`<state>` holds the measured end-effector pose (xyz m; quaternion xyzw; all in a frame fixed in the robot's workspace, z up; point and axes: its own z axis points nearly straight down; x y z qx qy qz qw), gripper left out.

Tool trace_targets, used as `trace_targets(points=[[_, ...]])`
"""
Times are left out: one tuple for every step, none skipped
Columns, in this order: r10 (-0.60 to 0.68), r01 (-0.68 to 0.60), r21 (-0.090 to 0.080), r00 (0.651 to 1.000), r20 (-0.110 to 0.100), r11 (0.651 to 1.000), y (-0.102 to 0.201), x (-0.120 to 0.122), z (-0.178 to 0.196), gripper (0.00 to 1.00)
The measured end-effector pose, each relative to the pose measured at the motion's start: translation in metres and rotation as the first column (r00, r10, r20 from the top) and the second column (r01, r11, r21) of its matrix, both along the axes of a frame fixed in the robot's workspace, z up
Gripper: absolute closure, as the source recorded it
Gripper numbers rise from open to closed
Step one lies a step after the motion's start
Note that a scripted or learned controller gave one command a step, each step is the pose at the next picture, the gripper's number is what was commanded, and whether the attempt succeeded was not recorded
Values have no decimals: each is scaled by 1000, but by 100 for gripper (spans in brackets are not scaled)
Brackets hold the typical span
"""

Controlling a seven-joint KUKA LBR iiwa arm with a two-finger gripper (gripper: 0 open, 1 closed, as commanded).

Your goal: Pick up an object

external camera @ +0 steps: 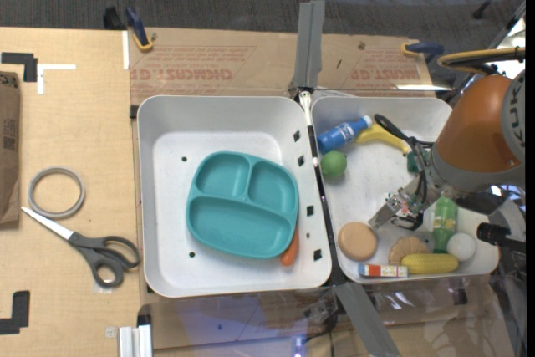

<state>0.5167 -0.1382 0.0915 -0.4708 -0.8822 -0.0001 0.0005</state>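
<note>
My gripper [393, 211] hangs low in the right bin [368, 109], just above and right of a round tan cookie-like piece [358, 241]. Its fingers look slightly apart with nothing seen between them. Around it lie a green ball [333, 165], a blue bottle [343, 134], a yellow banana [384, 138], a green bottle [442, 216], a white ball [461, 246], a tan biscuit [407, 247], a yellow corn-like piece [430, 264] and a red and white tube [383, 270]. The arm's orange band [476, 130] covers part of the bin's right side.
The left bin [159, 180] holds a teal divided plate [243, 205] with an orange carrot [290, 249] at its lower right edge. Scissors [92, 248] and a tape roll [56, 191] lie on the bench to the left.
</note>
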Motion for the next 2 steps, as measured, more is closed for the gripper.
trace_targets(points=[[3,-3,-1,1000,5,1000,0,2,10,100],[-163,163,-2,987,1,987,78,11,100,100]])
